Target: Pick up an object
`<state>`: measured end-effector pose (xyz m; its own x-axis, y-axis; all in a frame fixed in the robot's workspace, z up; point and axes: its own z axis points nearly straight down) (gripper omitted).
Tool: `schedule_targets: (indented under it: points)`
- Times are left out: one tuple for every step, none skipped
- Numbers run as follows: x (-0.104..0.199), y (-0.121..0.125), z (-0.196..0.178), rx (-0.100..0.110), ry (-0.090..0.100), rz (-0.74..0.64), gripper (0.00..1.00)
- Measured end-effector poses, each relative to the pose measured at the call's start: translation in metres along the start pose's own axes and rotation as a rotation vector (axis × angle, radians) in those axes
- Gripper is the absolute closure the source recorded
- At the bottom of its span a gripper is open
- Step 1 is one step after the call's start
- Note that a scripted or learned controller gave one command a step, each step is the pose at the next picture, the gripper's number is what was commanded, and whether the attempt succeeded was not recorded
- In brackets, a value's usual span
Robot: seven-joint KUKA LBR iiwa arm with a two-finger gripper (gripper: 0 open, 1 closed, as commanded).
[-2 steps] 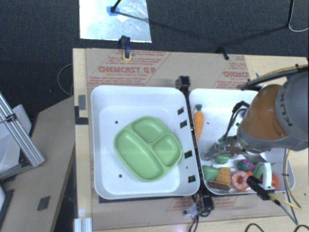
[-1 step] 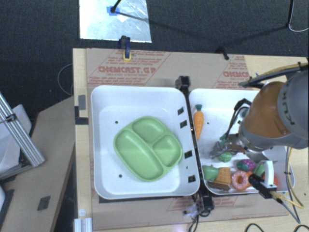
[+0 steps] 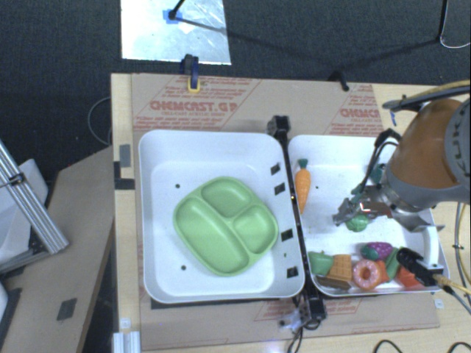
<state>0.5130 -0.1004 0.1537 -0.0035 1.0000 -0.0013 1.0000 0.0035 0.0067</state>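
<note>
— Dark floor all round, and the surface [image 3: 243,94] carries two white bins. What's in them?

— Left bin [image 3: 158,197]: a green divided plate [image 3: 224,225], nothing else. Right bin [image 3: 331,160]: the arm [image 3: 434,160] hanging low over it, then a carrot [image 3: 302,181] by the divider, and along the near wall a donut [image 3: 366,273], a grape bunch [image 3: 376,250] and other toy food.

— Anything picked up?

— Not that I can see. The jaws [image 3: 352,213] sit just beside a small green piece [image 3: 358,223] — spread or pinching, I cannot tell. By my reading the grasp and the lift are both left to do.
</note>
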Motion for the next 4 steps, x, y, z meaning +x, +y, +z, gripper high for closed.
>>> schedule_targets:
  points:
    - [-0.004, -0.005, -0.047, 0.001, 0.000, 0.000, 1.00]
    - [-0.004, -0.004, -0.072, 0.002, 0.000, -0.001, 1.00]
    - [0.044, 0.028, -0.062, 0.003, 0.002, -0.007, 1.00]
    - [0.077, 0.059, -0.061, 0.003, 0.002, -0.006, 1.00]
